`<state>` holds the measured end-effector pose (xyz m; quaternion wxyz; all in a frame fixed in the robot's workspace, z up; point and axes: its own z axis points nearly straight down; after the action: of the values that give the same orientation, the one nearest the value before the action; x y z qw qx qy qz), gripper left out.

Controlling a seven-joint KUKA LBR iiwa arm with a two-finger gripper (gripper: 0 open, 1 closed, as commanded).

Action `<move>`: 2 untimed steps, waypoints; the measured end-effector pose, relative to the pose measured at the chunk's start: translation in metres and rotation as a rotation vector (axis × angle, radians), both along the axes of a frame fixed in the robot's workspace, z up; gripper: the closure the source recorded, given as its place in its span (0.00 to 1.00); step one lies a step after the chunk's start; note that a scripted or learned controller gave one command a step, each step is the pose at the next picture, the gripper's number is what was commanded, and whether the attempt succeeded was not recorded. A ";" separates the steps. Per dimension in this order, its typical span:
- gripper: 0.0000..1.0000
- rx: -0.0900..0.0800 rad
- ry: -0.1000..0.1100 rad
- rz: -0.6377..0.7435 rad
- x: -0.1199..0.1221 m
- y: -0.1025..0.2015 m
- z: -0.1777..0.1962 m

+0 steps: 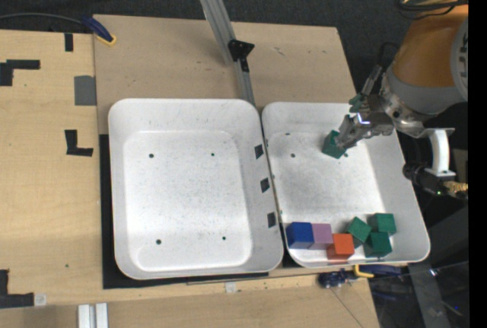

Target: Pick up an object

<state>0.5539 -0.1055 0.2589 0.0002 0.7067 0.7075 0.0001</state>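
End effector (pixel 351 130) sits over the far part of the right bin (pixel 396 174), touching a dark green block (pixel 333 145); whether it grips, I cannot tell. Blue, purple, orange and green blocks (pixel 342 236) crowd the near edge.

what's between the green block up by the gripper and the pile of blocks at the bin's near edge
Bare white bin floor separates the green block at the gripper from the cluster of blocks.
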 end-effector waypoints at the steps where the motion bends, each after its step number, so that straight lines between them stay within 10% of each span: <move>1: 1.00 0.001 0.000 0.006 0.031 0.056 -0.003; 2: 1.00 0.000 0.002 0.004 0.059 0.098 -0.019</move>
<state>0.6129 -0.0075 0.2395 -0.0007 0.7052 0.7090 -0.0004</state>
